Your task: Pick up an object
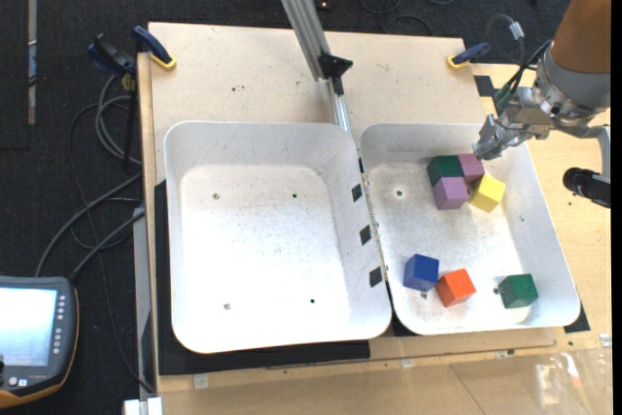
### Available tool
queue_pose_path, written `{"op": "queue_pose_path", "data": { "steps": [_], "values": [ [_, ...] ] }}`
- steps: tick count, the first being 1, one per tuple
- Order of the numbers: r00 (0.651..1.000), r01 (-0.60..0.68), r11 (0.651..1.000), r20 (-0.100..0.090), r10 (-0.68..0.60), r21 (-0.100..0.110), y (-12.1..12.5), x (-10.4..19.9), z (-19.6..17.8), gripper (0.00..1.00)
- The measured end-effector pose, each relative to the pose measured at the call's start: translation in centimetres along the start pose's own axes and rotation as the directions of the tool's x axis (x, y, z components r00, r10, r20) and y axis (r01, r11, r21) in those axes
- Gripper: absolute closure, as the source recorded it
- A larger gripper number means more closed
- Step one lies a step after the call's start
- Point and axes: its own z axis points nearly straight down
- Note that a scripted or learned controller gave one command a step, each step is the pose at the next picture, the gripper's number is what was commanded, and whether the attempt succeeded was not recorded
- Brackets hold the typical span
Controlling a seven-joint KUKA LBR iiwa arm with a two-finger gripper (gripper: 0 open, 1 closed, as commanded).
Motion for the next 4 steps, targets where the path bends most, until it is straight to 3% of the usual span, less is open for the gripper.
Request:
{"op": "queue_pose_path", "data": {
  "steps": [4],
  "values": [
    [1.0,0.002,1.0,-0.001,-0.002,-0.003,-0.8,20.4,1.2,1.0]
  ]
}}
